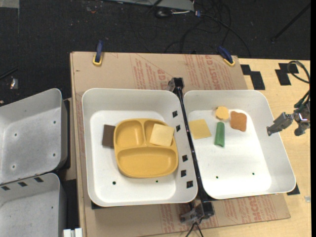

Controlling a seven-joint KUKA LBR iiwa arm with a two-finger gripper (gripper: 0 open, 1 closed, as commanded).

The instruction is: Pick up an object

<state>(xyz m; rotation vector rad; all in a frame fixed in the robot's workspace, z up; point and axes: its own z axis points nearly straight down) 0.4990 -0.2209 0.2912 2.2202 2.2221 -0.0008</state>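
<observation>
So the left bin (94, 181) had a yellow divided plate (146, 148) sitting in it, nearer the front than most of the other stuff. A pale yellow slab (161, 135) lay tilted in the plate's upper right compartment, hanging a bit over the rim. A dark brown block (108, 136) sat just beside the plate's left edge, touching it or close to it, hard to say which.

The right bin (247, 177) had its front half bare and everything bunched toward the back. A flat yellow square (200, 129) lay near the divider between the two bins, a green stick (219, 134) lay lengthwise just to its right, and behind that were a small round yellow-orange piece (222, 113) and an orange-brown lump (238, 121) side by side, pretty much touching.

The tool (285, 122) was over at the right bin's outer rim, on the counter (197, 70) side, well apart from all the objects and holding nothing. It was too small and blurry, so I couldn't tell if it was apart or together.
</observation>
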